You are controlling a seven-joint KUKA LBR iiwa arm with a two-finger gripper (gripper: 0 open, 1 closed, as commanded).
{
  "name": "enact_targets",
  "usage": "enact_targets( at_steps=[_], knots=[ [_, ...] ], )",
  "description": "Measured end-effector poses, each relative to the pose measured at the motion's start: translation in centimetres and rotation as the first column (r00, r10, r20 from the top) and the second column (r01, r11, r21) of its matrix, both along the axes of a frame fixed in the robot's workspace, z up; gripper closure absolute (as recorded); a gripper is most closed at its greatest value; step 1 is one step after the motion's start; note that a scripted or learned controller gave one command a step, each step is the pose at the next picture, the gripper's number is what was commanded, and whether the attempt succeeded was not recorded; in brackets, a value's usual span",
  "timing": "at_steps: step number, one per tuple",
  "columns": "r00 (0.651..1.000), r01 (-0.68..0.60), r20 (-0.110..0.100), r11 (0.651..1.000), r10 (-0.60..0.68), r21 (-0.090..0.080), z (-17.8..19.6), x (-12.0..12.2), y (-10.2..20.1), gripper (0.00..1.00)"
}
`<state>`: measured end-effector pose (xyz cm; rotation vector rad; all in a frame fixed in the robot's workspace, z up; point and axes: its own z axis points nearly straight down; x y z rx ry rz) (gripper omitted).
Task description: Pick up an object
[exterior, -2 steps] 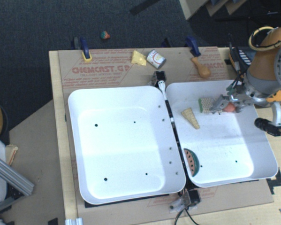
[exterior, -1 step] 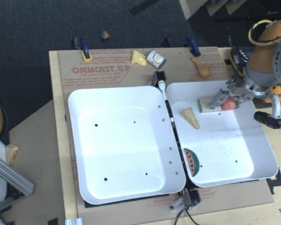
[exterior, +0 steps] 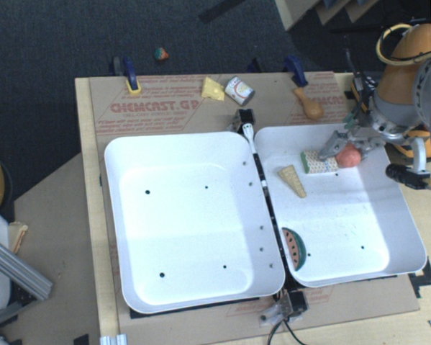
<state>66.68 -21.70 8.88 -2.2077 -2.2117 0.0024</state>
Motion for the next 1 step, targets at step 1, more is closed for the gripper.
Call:
enact_targets(
  at_steps=[1],
  knots=[
    [1.0, 0.0, 0.001, 1.0, 0.0, 0.004, 0.02, 0.05, -0.16, 0.0]
  ],
)
